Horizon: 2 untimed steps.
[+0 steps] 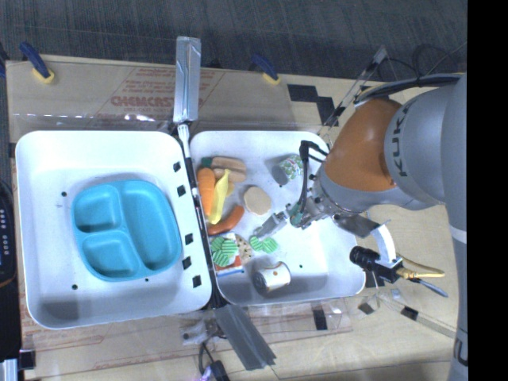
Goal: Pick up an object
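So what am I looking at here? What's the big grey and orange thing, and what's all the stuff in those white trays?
You are looking down at a slant from one camera fixed above a bench. The grey and orange thing is a robot arm reaching in from the right. Its hand hangs low over the right white bin; I cannot tell whether it grips anything.

That bin holds small toy items: a carrot, a sausage, a round tan piece, a shiny metal cup lying on its side, and a green and white striped piece.

The left white bin holds a blue divided tray. The arm's job is simply to pick one object up.
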Available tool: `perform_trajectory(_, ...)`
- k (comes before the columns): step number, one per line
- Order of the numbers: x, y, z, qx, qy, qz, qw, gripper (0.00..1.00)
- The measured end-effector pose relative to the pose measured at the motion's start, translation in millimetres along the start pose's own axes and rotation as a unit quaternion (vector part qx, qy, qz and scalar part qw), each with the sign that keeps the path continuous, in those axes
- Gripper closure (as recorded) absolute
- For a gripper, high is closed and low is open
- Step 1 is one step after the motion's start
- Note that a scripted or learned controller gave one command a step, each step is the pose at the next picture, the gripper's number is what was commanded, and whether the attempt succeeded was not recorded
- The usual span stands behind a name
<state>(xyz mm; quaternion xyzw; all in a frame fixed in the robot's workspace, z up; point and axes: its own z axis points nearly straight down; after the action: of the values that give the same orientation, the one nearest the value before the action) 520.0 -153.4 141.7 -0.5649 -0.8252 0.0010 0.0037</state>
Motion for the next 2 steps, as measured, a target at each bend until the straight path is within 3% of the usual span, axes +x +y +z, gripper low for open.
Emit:
perform_trajectory(1, -25.3, -15.7, -74.9, -0.002, -0.003, 0.111, 0.9938, 0.00)
perform_trajectory(2, 5.8, -45.4, 35.7, 0.004, 0.002, 0.137, 0.9906, 0.00)
